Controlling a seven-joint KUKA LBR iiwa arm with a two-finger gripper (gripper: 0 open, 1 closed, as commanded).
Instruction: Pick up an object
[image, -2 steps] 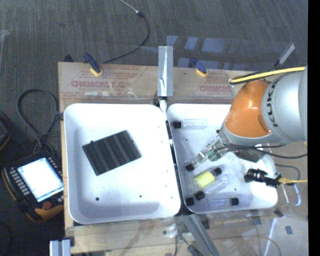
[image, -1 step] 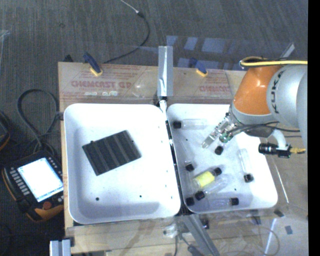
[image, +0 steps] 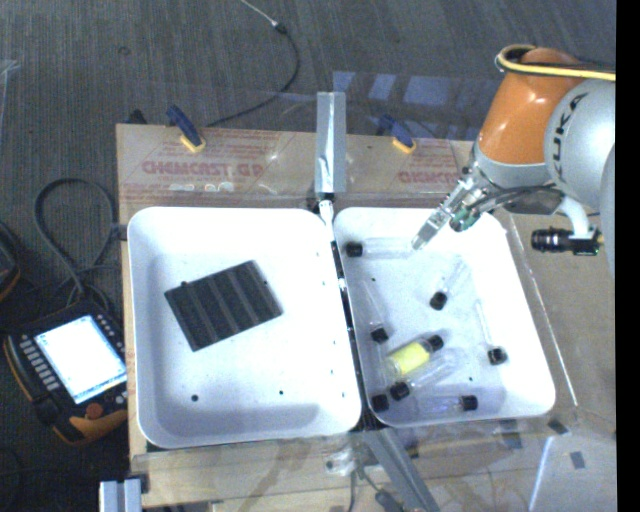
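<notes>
The right bin holds several clear plastic tubes with black caps, such as one near the middle and one at the front. A yellow tube lies among them toward the front. My gripper hangs over the back of the right bin, fingers pointing down and left, above the bin floor and apart from the tubes. Nothing shows between the fingers. In the left bin lies a flat black ribbed slab.
A grey divider post stands between the bins at the back. Blue clamps hold the board behind the bins. A handheld screen pendant lies on the floor at the left.
</notes>
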